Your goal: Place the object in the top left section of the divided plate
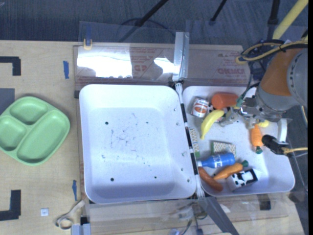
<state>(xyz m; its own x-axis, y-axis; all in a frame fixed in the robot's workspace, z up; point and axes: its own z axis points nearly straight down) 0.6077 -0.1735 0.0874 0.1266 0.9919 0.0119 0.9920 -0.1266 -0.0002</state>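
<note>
Smooth green divided plate (33, 129) beside curved glossy banana (211, 122).

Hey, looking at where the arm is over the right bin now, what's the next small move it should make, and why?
Probably a short drop onto the banana. The gripper sits right by its upper end in the right bin, with nothing seen between its fingers, while the green divided plate waits far left on the bench, so something has to be picked first.
</note>
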